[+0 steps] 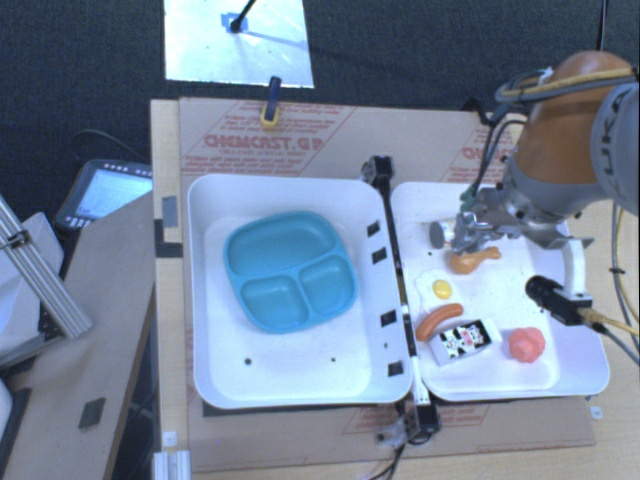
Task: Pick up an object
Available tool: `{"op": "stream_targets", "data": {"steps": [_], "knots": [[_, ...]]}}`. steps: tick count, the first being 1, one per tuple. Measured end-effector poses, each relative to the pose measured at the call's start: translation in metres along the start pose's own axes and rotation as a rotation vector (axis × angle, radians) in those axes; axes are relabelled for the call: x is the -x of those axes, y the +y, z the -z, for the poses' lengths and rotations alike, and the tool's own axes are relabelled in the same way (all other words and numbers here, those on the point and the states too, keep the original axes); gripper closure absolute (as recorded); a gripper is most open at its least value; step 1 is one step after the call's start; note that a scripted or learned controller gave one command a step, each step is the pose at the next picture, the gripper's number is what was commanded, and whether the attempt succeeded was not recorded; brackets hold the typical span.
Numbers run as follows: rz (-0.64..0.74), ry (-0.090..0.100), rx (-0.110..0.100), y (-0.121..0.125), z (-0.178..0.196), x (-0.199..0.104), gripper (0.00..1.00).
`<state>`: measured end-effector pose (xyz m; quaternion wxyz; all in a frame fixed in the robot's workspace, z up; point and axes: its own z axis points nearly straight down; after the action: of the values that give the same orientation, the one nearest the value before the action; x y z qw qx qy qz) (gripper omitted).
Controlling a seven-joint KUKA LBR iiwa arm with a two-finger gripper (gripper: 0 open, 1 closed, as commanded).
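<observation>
Over the right bin [590,368], the claw [468,236] is being held just above an orange drumstick-shaped toy [472,260] — how far it is being opened cannot be told. A blue tray [290,270] is being carried by the left bin [210,298].

Toys [466,338] crowd right bin [590,373] — arm [570,128] overhead

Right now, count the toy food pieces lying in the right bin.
5. Drumstick by the gripper near the bin's far side; fried egg below it; sausage; black-and-white carton; pink lump at the near right. The arm may hide others.
</observation>
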<state>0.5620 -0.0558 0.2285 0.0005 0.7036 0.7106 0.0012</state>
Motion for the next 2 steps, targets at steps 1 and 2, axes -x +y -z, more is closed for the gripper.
{"op": "stream_targets", "data": {"steps": [1,2], "knots": [[0.000,0.001,-0.001,-0.001,0.000,-0.044,1.00],[0.000,0.001,0.000,0.011,-0.005,-0.094,1.00]]}}
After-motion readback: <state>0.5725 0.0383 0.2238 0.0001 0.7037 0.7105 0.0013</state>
